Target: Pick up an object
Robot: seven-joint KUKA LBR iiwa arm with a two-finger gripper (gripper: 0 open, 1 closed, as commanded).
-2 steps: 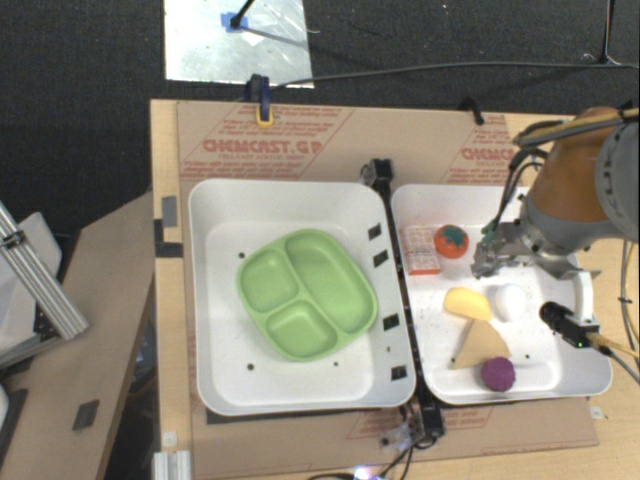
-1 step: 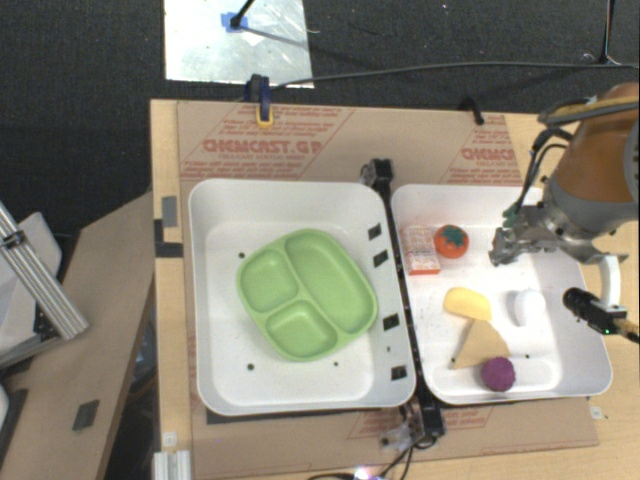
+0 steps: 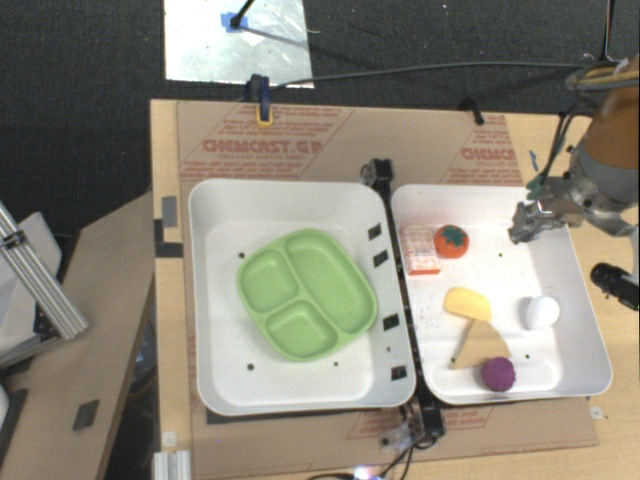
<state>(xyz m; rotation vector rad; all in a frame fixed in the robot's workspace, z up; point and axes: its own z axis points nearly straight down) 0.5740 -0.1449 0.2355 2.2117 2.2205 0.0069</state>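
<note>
Since your gripper (image 3: 524, 224) hangs at the right bin's (image 3: 575, 268) one o'clock, fingers unreadable, weigh the white ball (image 3: 541, 312) at four o'clock: likely light, smooth, prone to roll; pinch across its middle.

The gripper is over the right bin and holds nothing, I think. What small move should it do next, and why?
Probably a short move toward the small white ball, then down. The gripper hangs near the far right corner of the right white bin with nothing under it, and the ball lies apart from the other objects, nearest to that side.
</note>
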